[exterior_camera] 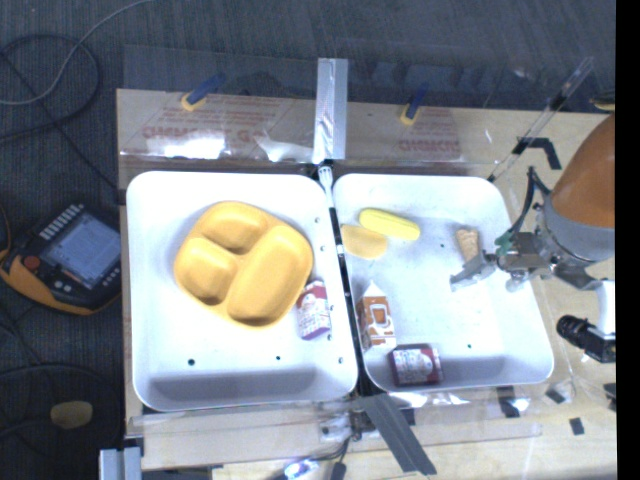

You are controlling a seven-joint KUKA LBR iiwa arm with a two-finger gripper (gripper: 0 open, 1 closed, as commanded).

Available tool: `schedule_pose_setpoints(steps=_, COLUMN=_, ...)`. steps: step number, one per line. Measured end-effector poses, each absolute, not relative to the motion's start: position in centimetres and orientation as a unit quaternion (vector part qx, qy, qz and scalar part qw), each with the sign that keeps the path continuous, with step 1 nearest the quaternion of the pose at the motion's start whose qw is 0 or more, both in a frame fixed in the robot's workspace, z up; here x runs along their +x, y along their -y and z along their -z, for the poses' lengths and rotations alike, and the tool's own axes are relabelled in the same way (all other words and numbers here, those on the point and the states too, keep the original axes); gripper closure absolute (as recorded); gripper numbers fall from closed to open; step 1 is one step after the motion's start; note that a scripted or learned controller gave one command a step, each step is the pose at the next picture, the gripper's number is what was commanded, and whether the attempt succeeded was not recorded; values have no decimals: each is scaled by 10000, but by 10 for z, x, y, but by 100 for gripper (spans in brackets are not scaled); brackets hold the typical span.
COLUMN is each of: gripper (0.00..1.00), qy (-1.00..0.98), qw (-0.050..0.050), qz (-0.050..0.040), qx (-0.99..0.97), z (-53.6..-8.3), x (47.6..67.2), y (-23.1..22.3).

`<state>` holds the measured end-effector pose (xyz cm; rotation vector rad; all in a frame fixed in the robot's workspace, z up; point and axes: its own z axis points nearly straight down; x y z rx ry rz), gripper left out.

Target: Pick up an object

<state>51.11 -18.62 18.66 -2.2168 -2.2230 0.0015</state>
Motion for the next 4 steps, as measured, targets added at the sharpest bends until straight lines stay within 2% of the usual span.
schedule_pose_setpoints(steps=1, gripper=0, qy=6885, qw=7, qz=-3, qx=-7252, z=-172, x=537, y=222)
schedule_pose_setpoints(steps=2, gripper=0, qy=7240, qw=4, qz=-9, qx=-6898, z=-142, x=600, y=159)
schedule_pose_setpoints(steps=3, gripper=0, qy=7563, qw=-40, qz=-7, qx=-6542, z=-89, x=657, y=156)
schedule_pose_setpoints(steps=4, gripper=0, qy=8143, qw=-52, qz=-35, qx=-5805, z=-91, x=669, y=109)
